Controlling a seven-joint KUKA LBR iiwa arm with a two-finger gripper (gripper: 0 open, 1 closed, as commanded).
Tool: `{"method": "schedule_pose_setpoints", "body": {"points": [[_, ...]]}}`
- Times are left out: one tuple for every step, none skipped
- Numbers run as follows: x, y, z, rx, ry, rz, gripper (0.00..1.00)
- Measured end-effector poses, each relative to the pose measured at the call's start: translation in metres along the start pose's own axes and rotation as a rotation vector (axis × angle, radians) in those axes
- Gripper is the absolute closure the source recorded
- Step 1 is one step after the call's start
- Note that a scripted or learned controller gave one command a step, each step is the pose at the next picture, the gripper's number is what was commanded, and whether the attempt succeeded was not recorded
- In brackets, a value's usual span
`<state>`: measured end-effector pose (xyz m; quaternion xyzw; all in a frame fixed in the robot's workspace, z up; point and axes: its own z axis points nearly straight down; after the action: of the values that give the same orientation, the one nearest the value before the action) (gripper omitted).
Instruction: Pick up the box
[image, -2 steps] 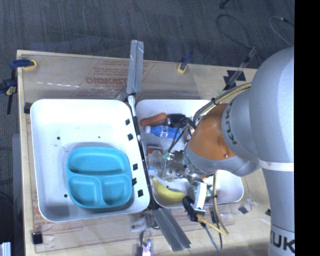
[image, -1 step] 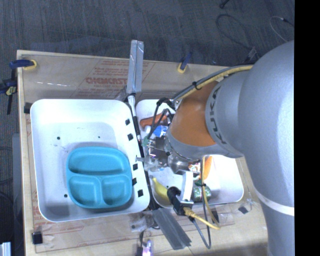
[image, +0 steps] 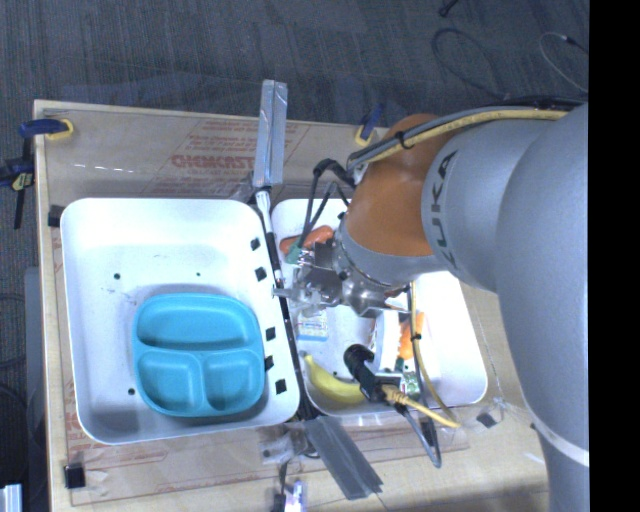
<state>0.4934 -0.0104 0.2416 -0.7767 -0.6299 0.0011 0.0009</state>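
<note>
My gripper (image: 312, 290) reaches down into the left part of the right bin (image: 455, 350), close to the wall between the two bins. Just below it lies a small pale box (image: 313, 327) with blue print, partly covered by the gripper body. Whether the gripper touches the box is hidden. The grey arm with its orange band hangs over most of this bin and hides much of what lies in it.
A yellow banana (image: 333, 386) lies at the front of the right bin. Orange items show at the back (image: 316, 237) and beside the wrist (image: 405, 342). The left bin (image: 100, 260) holds a blue compartment tray (image: 200, 355).
</note>
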Motion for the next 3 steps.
{"method": "schedule_pose_setpoints", "body": {"points": [[-0.013, -0.013, -0.011, -0.002, -0.002, 0.243, 1.0], [-0.031, -0.003, -0.03, 0.001, -0.001, 0.183, 1.0], [-0.03, -0.003, -0.038, 0.006, -0.003, 0.173, 1.0]]}}
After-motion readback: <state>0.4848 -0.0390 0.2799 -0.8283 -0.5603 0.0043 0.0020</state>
